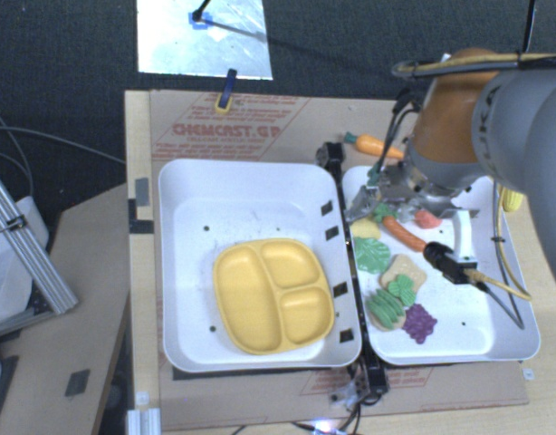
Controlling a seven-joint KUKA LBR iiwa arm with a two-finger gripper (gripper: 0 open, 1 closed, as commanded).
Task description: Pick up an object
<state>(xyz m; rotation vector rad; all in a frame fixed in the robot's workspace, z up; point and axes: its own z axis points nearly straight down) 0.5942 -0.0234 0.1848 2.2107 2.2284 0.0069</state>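
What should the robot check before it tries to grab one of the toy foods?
1. Toy foods within reach in the right bin: ok. The carrot, lettuce and purple grapes lie there.
2. Claw over the right bin: ok, it sits at the bin's upper left.
3. Claw open or shut: cannot tell, the wrist hides it.
4. One food standing free: not ok, most are crowded together.
5. Yellow tray out of the way: ok, it is in the left bin.
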